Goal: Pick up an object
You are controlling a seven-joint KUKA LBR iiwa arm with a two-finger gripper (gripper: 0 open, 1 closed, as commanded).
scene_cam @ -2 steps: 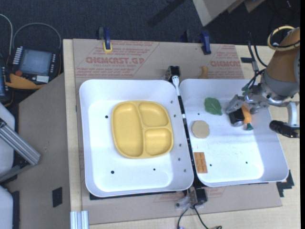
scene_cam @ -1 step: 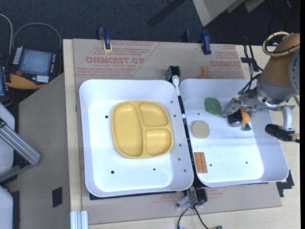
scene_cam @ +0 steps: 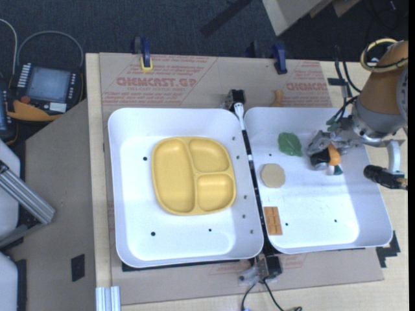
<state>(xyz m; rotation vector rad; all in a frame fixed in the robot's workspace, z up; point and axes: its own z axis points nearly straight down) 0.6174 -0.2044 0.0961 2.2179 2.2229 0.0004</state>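
Note:
My gripper [scene_cam: 324, 154] is low over the right bin [scene_cam: 363, 232], near its upper right part. A small orange object [scene_cam: 334, 155] with a greenish tip lies right against the gripper's dark end; the view does not settle whether it is gripped. A green leafy piece [scene_cam: 290, 143] lies just left of the gripper. A round tan disc [scene_cam: 273, 175] rests further left and lower. A flat orange-brown rectangle [scene_cam: 272, 220] sits by the bin's left wall.
The left bin [scene_cam: 130, 225] holds a yellow divided plate [scene_cam: 193, 174]. A black divider runs between the bins. The grey arm with its orange band [scene_cam: 379, 86] comes in over the right bin's upper right corner. A black part [scene_cam: 384, 175] sticks out near the right rim.

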